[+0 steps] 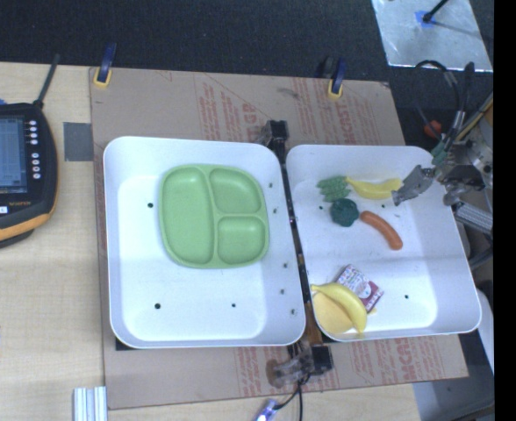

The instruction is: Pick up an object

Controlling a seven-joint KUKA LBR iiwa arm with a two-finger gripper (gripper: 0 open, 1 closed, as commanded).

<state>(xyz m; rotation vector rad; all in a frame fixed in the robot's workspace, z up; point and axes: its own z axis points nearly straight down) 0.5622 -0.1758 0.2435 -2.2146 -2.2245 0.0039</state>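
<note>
At the near edge of the right bin (pixel 447 261), a yellow banana-shaped toy (pixel 339 308) is being seen lying in the near-left corner, with a small red-and-white packet (pixel 360 286) touching it on its far right side. In the left bin (pixel 126 261), a green divided plate (pixel 213 215) is being borne, set toward the far half.

Farther in, an orange sausage-like piece (pixel 383 230) is lying at a slant near the middle of the right bin, with a dark green round piece (pixel 344 212) just beside it on the left. Beyond these, a green leafy piece (pixel 332 187) and a second yellow banana-like piece (pixel 374 187) are lying side by side near the far wall.

The gripper (pixel 413 185) is being held at the right side of this bin, just beside the right end of the far yellow piece. Its state cannot be told from this view, and nothing can be made out in its grip.

The step in hand is judged to be the approach: no object is yet being lifted, and the far yellow piece is judged the likeliest target. For the next move, the gripper would need to be brought over that piece, lowered about it and closed. The leafy piece lying close by could be disturbed.

At the far left, a teach pendant (pixel 8 174) is resting on the bench (pixel 30 323).
</note>
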